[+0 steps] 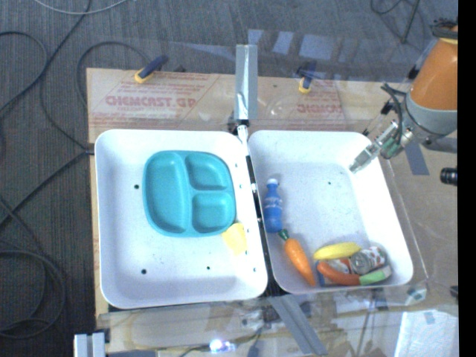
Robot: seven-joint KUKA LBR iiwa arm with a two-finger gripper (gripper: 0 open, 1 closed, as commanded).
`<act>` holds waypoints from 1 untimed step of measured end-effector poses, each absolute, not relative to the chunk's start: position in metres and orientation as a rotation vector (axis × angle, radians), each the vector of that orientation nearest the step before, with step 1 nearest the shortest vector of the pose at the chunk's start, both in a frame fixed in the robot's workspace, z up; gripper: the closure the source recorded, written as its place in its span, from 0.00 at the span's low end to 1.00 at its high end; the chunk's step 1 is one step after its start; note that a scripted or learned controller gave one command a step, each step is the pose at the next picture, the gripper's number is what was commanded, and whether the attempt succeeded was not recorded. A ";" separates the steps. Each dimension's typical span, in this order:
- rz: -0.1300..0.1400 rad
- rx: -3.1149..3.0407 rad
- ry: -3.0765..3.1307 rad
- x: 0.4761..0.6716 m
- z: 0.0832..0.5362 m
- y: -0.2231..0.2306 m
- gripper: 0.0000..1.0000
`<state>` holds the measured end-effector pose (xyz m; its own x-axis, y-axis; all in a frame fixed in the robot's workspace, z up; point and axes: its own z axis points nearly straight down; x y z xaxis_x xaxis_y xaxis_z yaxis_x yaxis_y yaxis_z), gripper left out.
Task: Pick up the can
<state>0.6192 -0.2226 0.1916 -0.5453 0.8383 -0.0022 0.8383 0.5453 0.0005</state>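
At the frame's centre-left, a white bin [111,222] holds a blue divided tray [190,192], with a small yellow piece [235,237] just beside the tray's lower right corner. In the right bin [327,177], a blue bottle [273,206] lies near the left wall; below it lie an orange carrot [297,258] and a yellow banana [336,251].

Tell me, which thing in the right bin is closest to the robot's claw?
The blue bottle, by the right bin's left wall. The gripper hovers at the top right corner; the carrot, banana and can lie farther down.
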 end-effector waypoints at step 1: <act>-0.005 1.377 2.819 0.665 0.214 -0.224 1.00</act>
